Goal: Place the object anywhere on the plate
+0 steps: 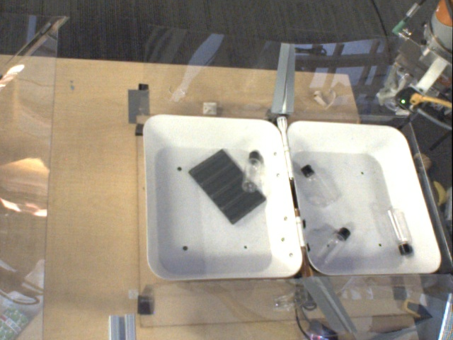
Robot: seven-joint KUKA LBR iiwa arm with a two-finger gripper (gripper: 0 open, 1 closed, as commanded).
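Two white bins on a pale wooden bench

We see the left bin (pixel 159 190) holding a dark ribbed rectangular plate (pixel 226 186), with a clear vial (pixel 252 170) lying at the plate's right edge, touching it. The right bin (pixel 368 137) holds three more clear, black-capped vials. The gripper (pixel 417 73) hangs beyond the bins' far right corner; whether it grasps anything we cannot tell.

A light wooden bench (pixel 85 211) fills the frame's centre, bearing two white bins: left bin (pixel 159 253), right bin (pixel 417 261), touching.
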